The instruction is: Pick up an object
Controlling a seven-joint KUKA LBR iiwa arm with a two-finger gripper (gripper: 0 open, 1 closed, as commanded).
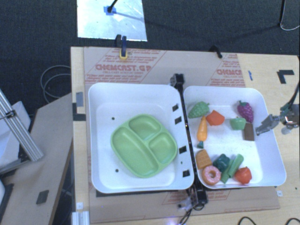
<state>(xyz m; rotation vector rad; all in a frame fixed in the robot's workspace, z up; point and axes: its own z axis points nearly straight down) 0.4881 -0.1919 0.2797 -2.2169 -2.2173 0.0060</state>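
Arm low at R edge, pincer (pixel 266 125) over R bin's (pixel 276 161) rim, just beside brown block (pixel 249 131); can't tell if released or clenched.

Dark carpet floor (pixel 37 27), wooden bench (pixel 267 74), shiny metal sheet (pixel 111 13) on floor, cables.

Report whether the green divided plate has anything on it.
Empty. The green divided plate in the left bin shows bare compartments; the toy foods all lie in the right bin.
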